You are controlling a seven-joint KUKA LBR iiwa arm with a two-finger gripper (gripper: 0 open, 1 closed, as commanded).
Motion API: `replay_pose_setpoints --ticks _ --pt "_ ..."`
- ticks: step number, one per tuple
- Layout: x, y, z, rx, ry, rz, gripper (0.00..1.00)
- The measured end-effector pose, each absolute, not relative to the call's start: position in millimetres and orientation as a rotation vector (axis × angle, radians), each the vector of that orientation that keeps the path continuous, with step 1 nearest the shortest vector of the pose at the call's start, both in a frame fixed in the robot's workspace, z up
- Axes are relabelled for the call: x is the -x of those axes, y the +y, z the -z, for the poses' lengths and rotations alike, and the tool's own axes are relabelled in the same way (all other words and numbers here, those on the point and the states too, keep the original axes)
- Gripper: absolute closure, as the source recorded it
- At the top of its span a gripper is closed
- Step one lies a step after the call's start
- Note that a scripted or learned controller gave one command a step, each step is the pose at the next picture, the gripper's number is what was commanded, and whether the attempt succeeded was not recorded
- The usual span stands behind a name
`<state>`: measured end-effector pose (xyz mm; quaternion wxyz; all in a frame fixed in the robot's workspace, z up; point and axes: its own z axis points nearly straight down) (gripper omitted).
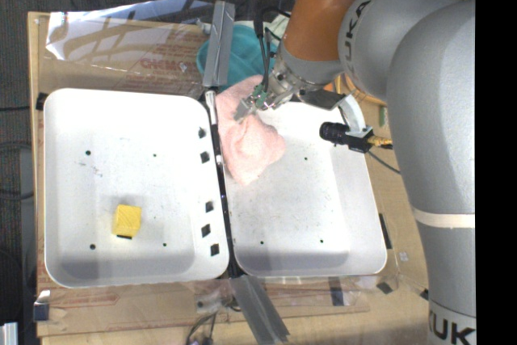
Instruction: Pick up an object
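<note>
Your gripper (252, 105) sits low over the far left corner of the right bin (355, 242), its fingertips buried in the upper part of the pink cloth (252, 143). The cloth bunches up toward the fingers there, and a fold of it appears pinched between them, so you can read the gripper as closed on the fabric (the tips themselves are small and partly lost against the pink, so take that as the likeliest reading). Most of the cloth trails down from the grip and lies against the bin floor, pressed close to the divider between the two bins.

Behind the wrist you can see a teal cloth (230, 52) lying outside the bins, at the far edge of the bench, just beyond the pink one. The arm (420, 77) comes in from the right and covers the right bin's far right corner, its orange band (323, 12) directly above the wrist. A black cable fitting (343, 133) hangs off the wrist over the bin floor.

In the left bin (73, 109) you have a small yellow block (127, 220) resting on the floor toward the near left side, well apart from the gripper. A few dark specks dot the floors of both bins.
</note>
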<state>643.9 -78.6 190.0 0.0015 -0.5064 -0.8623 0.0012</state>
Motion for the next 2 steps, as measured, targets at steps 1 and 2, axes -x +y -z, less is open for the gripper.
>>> replay_pose_setpoints --ticks 1,2 --pt "-656.3 -77.4 -188.8 1.957 -2.453 -0.007 1.0" --pt "-656.2 -77.3 -195.4 1.948 -2.453 -0.012 1.0"
